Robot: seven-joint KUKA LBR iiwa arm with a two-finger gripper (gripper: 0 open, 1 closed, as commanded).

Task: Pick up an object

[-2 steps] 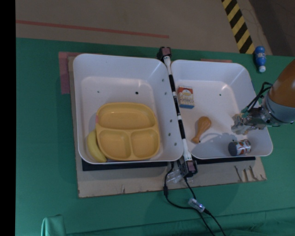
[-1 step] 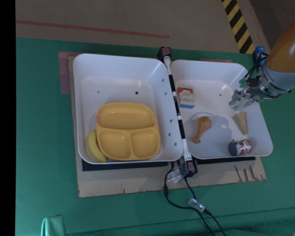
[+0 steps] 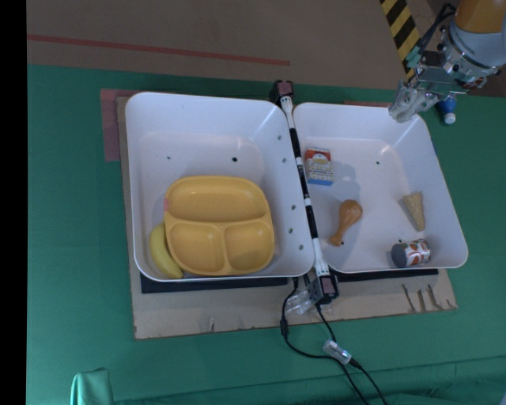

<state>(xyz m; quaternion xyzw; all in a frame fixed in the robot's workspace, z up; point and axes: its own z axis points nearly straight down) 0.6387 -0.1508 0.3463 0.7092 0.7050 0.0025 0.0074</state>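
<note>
Left bin (image 3: 150, 126): divided tray (image 3: 219, 225) with banana (image 3: 162, 253) at its left; right bin (image 3: 443, 206): carton (image 3: 319, 166) rear-left, drumstick (image 3: 345, 221) centre, cone (image 3: 414, 210) right, can (image 3: 410, 253) front-right.

Green cloth (image 3: 71, 237) covers the bench. Cardboard sheet (image 3: 237, 316) lies flat on it, its front edge frayed. Brown floor (image 3: 198, 32) beyond, crossed by a red line (image 3: 158, 49). Yellow-black hazard tape (image 3: 402, 24) top right. Black cable (image 3: 348, 368) trails forward. Light even.
</note>
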